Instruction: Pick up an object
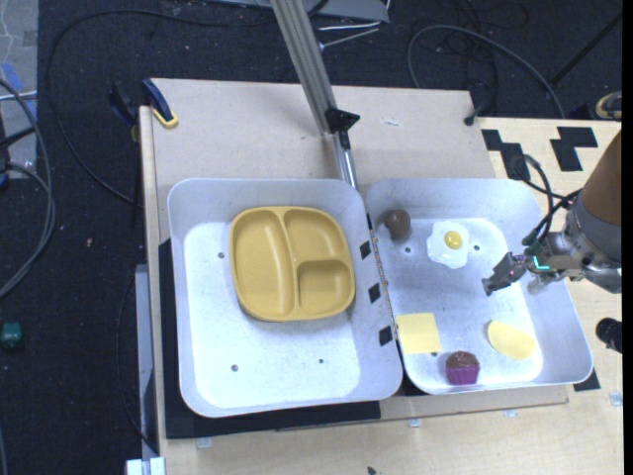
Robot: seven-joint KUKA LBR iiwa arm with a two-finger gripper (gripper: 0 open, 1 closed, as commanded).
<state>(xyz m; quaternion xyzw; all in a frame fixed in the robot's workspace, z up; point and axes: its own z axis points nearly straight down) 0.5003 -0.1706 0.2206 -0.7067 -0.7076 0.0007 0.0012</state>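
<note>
From above, the gripper (497, 281) hangs over the right bin (554, 228); I cannot tell how it is set. Nothing sits in it. Nearest candidates, probably why it hovers there: the fried egg (451, 244) to its left and the yellow slice (511, 339) nearer.

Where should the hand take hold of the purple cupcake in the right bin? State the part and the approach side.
Grip the purple cupcake across its round sides, coming straight down from above. It appears to stand upright near the right bin's front wall, with the yellow square close on its left, so a side approach looks cramped. The hand is already above that bin.
</note>
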